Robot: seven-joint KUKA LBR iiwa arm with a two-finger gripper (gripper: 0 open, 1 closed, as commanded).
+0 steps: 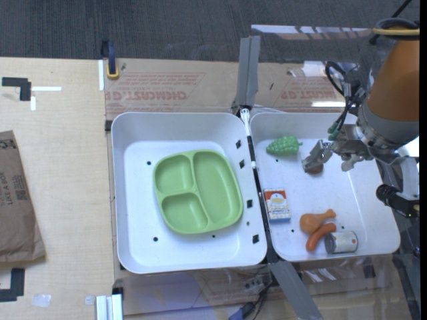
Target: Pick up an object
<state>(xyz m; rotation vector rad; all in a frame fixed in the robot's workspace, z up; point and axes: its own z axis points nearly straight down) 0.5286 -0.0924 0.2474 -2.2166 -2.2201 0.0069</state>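
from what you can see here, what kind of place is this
Probably a robotics lab bench for grasping trials. A grey-and-orange arm reaches over two white bins; one holds a green divided plate, the other toy food like a carrot and a small can.

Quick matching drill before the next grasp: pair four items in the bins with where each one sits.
Things:
1. green three-compartment plastic plate
2. bumpy green toy fruit
3. small red and white box
4. small silver can

Places:
A. right bin, near front right corner
B. left bin, middle
C. right bin, along its left wall
D. right bin, back part

Pairs: 1-B, 2-D, 3-C, 4-A
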